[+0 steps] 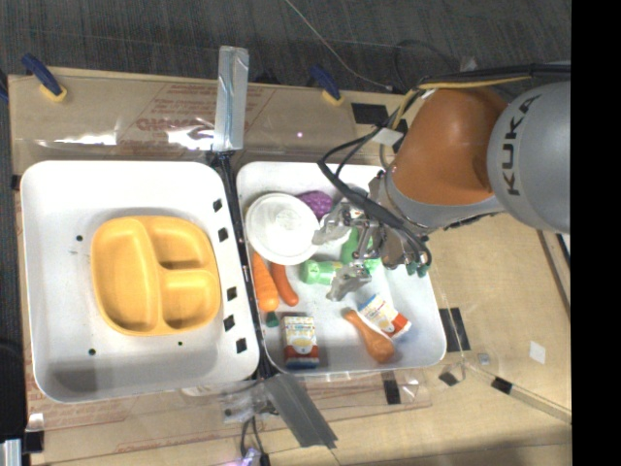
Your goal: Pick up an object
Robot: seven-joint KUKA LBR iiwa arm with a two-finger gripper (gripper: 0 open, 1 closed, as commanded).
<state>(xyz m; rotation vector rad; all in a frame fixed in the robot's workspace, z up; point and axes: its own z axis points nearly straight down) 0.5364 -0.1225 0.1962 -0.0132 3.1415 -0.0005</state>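
My gripper (pixel 343 252) is low in the middle of the right bin (pixel 427 343), and its two metal fingers stand apart. A green object (pixel 315 272) lies right by the lower finger (pixel 349 280), partly hidden under the gripper. More green shows between the fingers, but they are not closed on it. A white round lid (pixel 281 226) lies to the gripper's left, with a purple item (pixel 315 202) behind it. Two carrots (pixel 274 282) lie by the bin's left wall.
At the right bin's front lie a small labelled can (pixel 300 341), a white tube (pixel 381 314) and a brown-orange piece (pixel 370 337). The left bin (pixel 49 260) holds a yellow divided tray (pixel 155 270). Black cables (pixel 354 153) loop over the bin's back edge.
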